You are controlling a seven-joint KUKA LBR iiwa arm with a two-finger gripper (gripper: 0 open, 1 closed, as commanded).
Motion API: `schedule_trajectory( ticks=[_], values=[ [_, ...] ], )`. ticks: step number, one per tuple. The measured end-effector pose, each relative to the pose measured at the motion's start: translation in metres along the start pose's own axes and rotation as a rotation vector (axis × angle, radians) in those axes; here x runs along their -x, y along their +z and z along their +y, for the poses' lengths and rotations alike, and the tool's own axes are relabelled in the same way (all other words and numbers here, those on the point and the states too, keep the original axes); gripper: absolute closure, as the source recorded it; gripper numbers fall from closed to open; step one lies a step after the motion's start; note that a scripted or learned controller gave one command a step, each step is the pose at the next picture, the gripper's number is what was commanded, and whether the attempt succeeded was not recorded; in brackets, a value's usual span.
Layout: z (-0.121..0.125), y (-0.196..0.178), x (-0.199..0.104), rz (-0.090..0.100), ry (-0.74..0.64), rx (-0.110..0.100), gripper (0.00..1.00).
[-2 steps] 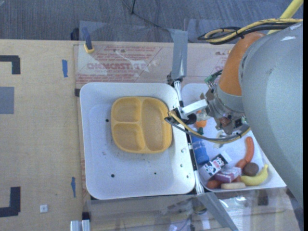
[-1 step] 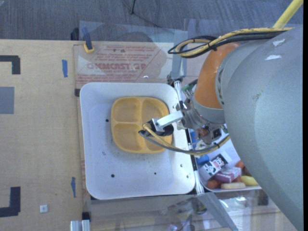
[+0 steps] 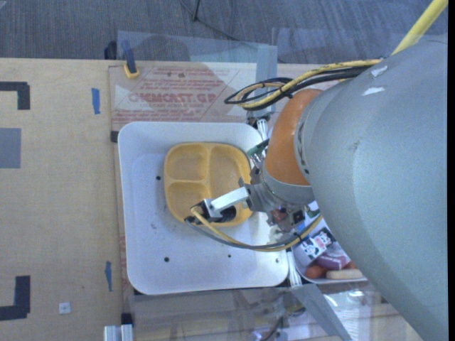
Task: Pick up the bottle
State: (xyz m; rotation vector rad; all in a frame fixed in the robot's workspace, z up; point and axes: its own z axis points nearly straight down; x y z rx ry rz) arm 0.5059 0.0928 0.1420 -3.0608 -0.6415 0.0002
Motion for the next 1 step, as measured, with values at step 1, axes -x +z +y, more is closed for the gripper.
schedule_trajectory(
  ticks=[1],
  values=[
    [0.0674,-0.0428,0.0498,-0.006,0.025,0.011,0.00]
  ],
)
